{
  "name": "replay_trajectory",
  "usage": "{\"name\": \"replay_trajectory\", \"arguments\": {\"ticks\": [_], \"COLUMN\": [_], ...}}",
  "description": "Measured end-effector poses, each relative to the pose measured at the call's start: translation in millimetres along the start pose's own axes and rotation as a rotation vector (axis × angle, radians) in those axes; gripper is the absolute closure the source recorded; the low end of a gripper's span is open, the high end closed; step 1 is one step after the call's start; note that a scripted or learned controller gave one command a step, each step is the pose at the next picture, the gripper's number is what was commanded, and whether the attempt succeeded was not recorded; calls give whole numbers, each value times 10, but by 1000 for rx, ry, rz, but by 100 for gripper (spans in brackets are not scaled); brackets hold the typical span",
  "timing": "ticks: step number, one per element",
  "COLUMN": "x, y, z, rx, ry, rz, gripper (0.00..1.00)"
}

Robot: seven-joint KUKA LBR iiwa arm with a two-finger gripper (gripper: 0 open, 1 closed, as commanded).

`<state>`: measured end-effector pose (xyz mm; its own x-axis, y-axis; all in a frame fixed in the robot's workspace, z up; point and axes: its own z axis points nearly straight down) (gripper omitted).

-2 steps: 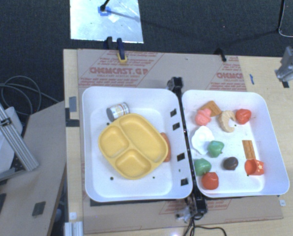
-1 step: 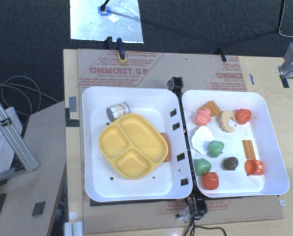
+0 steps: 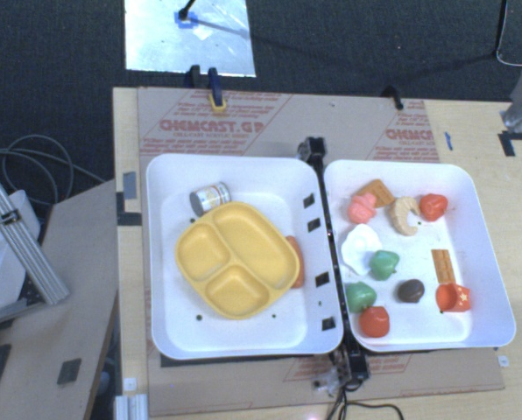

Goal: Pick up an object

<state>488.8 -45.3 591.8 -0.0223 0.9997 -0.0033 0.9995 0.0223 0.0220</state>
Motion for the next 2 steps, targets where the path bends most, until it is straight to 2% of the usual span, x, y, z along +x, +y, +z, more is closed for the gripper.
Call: {"name": "replay_trajectory", "arguments": {"ticks": [2], "x": [-8], "y": [11], "z": [-225], "rx": [-7], "ry": [-1], "rz": [-7], "gripper": [100]}}
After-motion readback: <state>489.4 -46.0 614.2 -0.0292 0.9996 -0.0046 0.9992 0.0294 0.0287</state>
